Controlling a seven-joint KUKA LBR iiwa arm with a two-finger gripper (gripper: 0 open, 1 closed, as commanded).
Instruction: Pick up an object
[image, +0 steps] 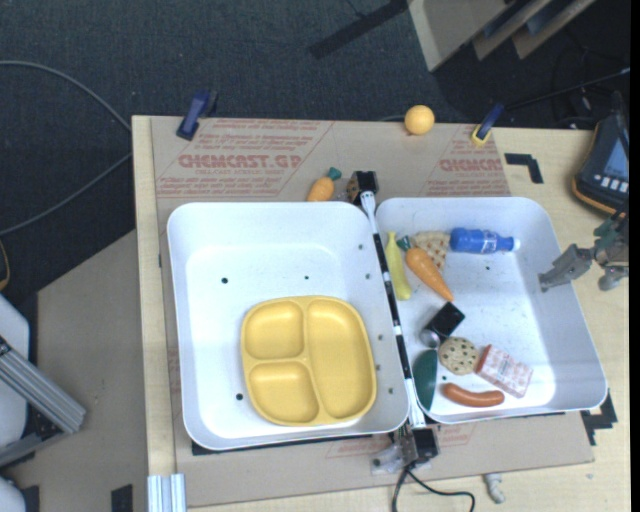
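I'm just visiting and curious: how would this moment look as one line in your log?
task: pick up object | gripper: open, over right bin's right rim, holding nothing | nearest: blue bottle | yellow tray: left bin

The gripper (585, 265) is peeking in from the right edge, grey fingers pointing left and low. Nothing is between them. Hardly any of the arm behind it shows, so its pose is hard to call.

Your one fixed overhead view
You look down at a slant on the desk (150, 300), both white bins (190, 250) fully framed.
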